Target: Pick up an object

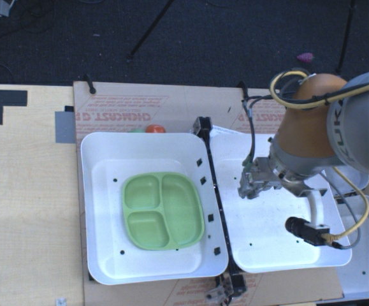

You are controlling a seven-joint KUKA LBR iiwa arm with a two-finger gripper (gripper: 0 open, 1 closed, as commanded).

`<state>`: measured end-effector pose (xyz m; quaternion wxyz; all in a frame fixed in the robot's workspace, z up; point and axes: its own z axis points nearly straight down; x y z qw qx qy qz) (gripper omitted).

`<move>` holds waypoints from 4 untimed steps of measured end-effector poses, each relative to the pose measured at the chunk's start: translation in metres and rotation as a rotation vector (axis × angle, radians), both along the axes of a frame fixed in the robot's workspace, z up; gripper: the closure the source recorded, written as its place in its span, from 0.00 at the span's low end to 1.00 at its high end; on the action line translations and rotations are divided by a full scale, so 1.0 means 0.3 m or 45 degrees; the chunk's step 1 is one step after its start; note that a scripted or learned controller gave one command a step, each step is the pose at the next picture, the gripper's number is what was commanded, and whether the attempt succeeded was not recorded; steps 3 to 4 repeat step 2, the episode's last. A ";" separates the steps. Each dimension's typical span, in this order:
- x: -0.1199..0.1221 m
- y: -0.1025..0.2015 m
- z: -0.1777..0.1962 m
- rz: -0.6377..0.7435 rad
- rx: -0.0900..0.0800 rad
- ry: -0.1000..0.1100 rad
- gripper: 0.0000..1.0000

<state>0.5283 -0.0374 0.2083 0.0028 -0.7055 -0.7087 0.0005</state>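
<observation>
Green divided plate lies flat in the left bin, right side up, showing three compartments. It sits a little toward the 3 o'clock side of the bin's floor, its edge near that wall.

The gripper is at 3 o'clock from the plate, across the dark strip where the two bins meet. It hangs over the 9 o'clock part of the right bin, well apart from the plate. Seen from above, it is too dark and cluttered to tell whether it is wide or narrow. The grey and orange arm reaches in behind it from 3 o'clock.

Just beyond the left bin's 12 o'clock rim, a small orange-red thing rests on the cardboard sheet under both bins.
</observation>
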 end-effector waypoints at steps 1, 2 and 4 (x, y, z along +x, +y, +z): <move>-0.019 0.187 -0.010 0.000 0.000 0.001 1.00; -0.012 0.348 -0.023 -0.001 -0.002 0.000 1.00; -0.012 0.348 -0.023 -0.001 -0.002 0.000 1.00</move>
